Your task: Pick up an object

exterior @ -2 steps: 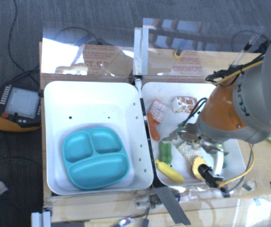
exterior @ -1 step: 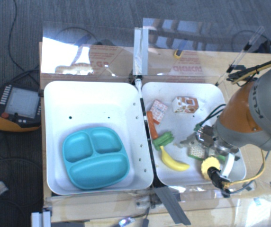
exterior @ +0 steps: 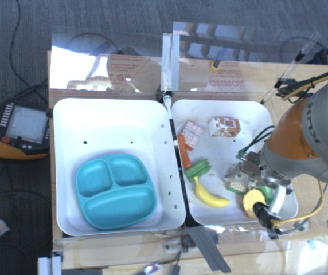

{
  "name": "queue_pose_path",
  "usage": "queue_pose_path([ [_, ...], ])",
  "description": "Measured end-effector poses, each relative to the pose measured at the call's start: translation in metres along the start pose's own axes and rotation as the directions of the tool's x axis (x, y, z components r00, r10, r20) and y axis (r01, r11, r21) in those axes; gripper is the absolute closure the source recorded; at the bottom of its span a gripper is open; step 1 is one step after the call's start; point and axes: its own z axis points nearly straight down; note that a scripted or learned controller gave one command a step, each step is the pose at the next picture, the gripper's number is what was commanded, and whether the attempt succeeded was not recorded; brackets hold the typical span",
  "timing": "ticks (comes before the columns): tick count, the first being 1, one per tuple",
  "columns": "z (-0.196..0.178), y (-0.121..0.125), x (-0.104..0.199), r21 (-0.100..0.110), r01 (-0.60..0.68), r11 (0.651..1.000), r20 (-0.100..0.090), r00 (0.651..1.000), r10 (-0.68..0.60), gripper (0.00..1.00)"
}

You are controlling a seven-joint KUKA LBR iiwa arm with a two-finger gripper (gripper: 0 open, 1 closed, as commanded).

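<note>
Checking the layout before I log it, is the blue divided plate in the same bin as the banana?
No, the blue plate lies in the left bin, the banana in the right bin.

Both bins (exterior: pixel 112 116) are white. Teal plate (exterior: pixel 116 191) far left of the tool (exterior: pixel 254 182); yellow banana (exterior: pixel 209 196), green veg (exterior: pixel 198 169) and orange carrot (exterior: pixel 185 155) closer in.

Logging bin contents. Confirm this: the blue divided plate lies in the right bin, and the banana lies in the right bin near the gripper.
Wrong on one point: the camera view shows the blue divided plate in the left bin. The banana does lie in the right bin, near the gripper.
</note>
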Motion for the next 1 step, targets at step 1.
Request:
queue_pose_path([
  [1,-0.0846,-0.0340,0.0566,0.014,0.033,0.999,0.012,0.999,-0.033,1.00],
])
